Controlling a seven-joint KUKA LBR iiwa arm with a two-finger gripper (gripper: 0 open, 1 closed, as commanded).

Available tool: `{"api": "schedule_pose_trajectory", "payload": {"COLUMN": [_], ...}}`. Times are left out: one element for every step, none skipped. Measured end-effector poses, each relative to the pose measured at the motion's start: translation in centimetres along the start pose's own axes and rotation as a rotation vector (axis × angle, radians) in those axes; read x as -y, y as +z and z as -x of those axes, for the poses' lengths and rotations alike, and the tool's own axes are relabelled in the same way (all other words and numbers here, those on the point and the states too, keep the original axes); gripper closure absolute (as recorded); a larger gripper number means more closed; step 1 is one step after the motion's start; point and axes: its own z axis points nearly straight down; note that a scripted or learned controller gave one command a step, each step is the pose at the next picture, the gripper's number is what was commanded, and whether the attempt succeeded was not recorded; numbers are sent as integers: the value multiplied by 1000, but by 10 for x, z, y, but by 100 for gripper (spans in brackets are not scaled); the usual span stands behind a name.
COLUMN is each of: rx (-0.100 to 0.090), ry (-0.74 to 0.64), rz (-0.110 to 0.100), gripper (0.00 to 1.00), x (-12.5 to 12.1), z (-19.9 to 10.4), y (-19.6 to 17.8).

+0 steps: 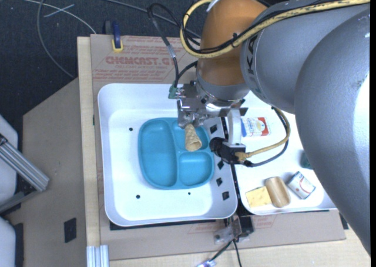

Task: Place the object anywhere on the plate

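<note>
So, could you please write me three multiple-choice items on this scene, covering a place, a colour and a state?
1. Where is the plate?
A. left bin
B. right bin
C. bench
2. What colour is the plate?
A. red
B. blue
C. green
3. What state is the cone in?
A. lying in the right bin
B. on the bench
C. under the claw, over the plate
Key: 1 A, the plate lies in the left bin. 2 B, it is blue. 3 C, the tan cone sits below the claw, over a right compartment.
</note>
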Motion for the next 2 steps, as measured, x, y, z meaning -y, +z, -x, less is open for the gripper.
{"api": "schedule_pose_trajectory", "payload": {"rx": [1,1], "ry": [3,3], "rz": [-4,-3], "gripper": [100,0], "x": [7,6], "z": [-3,-3], "y": [3,2]}}
